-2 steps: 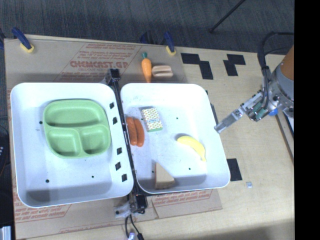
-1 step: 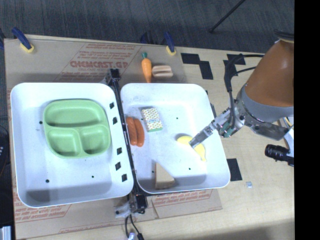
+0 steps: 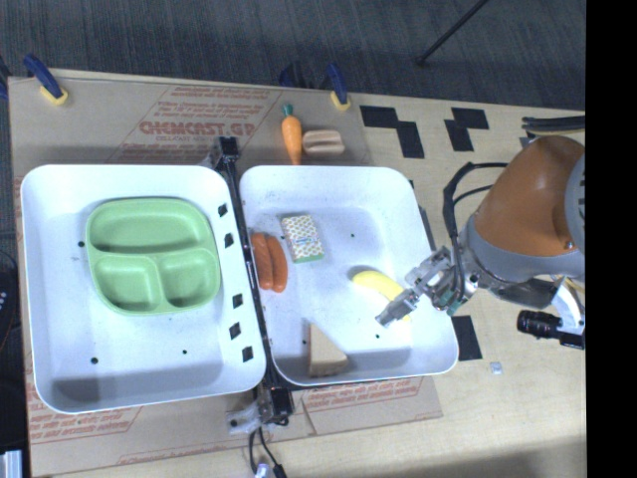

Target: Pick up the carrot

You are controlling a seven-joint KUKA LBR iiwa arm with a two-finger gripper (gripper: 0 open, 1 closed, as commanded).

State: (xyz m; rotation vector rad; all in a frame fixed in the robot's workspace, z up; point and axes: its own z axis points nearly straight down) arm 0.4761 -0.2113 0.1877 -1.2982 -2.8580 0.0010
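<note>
Fingers (image 3: 395, 311) in right bin, carrot (image 3: 291, 135) well apart

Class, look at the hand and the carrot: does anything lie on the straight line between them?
Yes. The hand is low in the right bin; the carrot lies outside, beyond its far wall. The banana and that wall lie between.

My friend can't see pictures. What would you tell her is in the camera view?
A grey robot arm's pincer hovers in the right white bin beside a yellow banana, far from the small orange carrot lying on the bench behind the bins. That bin also holds two orange sausages; the left white bin holds a green divided tray.
</note>
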